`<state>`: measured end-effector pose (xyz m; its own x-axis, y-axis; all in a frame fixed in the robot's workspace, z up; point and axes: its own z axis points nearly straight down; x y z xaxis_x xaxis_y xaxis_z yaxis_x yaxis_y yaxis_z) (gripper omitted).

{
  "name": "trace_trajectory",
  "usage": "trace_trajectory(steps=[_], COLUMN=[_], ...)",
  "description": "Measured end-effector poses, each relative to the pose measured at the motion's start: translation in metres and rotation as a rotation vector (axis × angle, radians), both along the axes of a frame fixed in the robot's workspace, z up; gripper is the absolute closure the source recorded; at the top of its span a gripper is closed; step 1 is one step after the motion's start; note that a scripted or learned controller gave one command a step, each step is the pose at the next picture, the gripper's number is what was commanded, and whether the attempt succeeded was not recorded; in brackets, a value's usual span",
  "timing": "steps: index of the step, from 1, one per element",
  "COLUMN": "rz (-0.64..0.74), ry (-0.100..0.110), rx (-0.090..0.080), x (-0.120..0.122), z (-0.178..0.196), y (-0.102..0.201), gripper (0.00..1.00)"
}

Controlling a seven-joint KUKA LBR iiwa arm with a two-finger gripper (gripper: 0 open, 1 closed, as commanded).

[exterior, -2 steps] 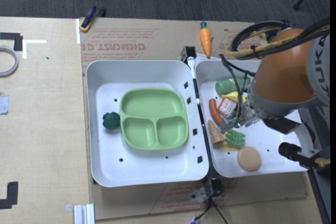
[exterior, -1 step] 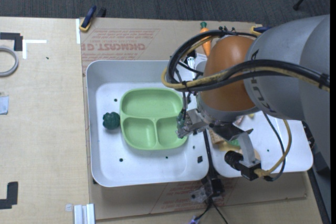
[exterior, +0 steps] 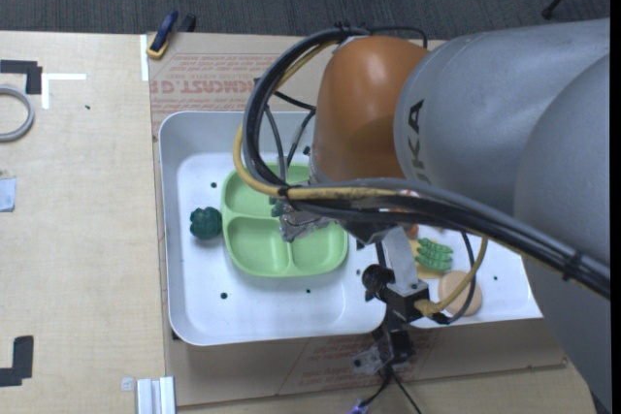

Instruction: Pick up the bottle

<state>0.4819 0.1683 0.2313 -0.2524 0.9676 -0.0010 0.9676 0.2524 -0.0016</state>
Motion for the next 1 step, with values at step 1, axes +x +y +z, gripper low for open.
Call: trace_trajectory(steps=[1], rz=[0.215], ry=[0.001], rx=[0.0], x=[-0.0045], z=[-0.0072], y=[0.0293], gripper=[1.0])
